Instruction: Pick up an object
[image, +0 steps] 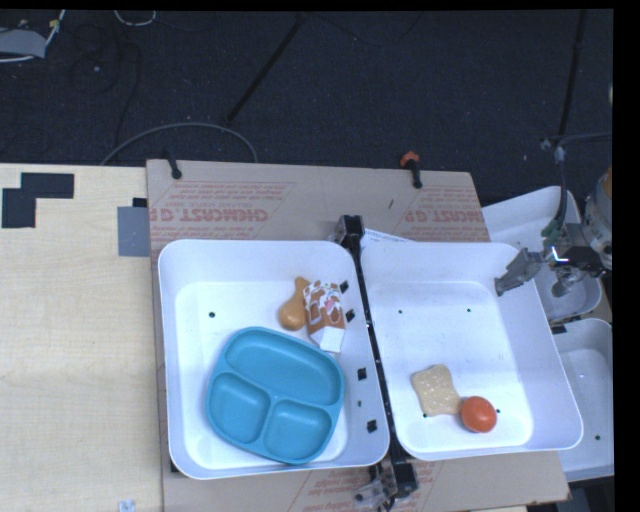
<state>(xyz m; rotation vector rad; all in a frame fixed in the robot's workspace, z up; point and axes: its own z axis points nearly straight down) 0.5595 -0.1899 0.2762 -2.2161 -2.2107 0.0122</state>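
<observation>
My gripper hangs over the right rim of the right bin, its fingers spread open with nothing between them. In that bin's near corner lie a beige bread-like slice and a red-orange ball, side by side and well below and left of the gripper. The left bin holds a blue divided plate, an orange-brown pear-shaped toy and a red-and-white patterned piece near the divider.
A black clamp strip runs between the two bins. Both stand on a cardboard sheet on the wooden bench. White trays sit to the right of the bins, under the arm.
</observation>
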